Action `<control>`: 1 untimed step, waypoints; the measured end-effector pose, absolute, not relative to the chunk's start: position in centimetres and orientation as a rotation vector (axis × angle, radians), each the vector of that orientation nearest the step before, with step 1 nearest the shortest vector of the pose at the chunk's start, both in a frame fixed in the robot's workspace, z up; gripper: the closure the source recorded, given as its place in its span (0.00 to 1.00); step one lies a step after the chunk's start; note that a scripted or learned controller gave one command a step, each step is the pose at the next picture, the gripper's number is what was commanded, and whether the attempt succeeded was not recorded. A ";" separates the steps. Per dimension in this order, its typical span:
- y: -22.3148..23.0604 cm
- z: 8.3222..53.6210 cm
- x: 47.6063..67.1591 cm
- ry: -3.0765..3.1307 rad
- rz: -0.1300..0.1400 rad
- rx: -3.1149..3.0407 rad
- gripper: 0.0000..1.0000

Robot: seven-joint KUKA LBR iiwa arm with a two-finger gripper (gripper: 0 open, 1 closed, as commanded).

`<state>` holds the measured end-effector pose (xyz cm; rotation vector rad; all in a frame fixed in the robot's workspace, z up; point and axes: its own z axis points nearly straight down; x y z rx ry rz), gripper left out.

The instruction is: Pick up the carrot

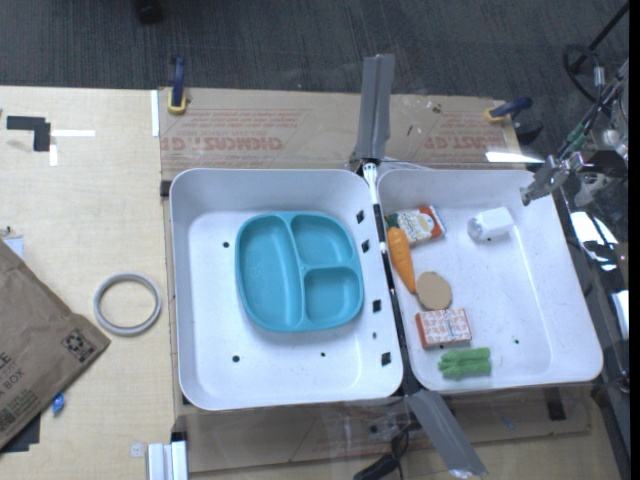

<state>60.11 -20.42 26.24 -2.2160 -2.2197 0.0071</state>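
Green toy [465,363] nearest in right bin [560,298]; carrot [402,256] lies at bin's left wall; gripper [545,180] far right, fingers' state unclear.

You're looking at a light wooden bench [80,218] with two shallow white bins side by side on a cardboard sheet [300,128]: the left bin [200,368] and the right bin [570,358]. Left of the bins, a roll of tape [127,302] lies flat on the wood. A brown cardboard box [35,353] sits at the near left corner.
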 end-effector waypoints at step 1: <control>-22.3 27.6 63.3 -2.518 0.004 -1.876 0.00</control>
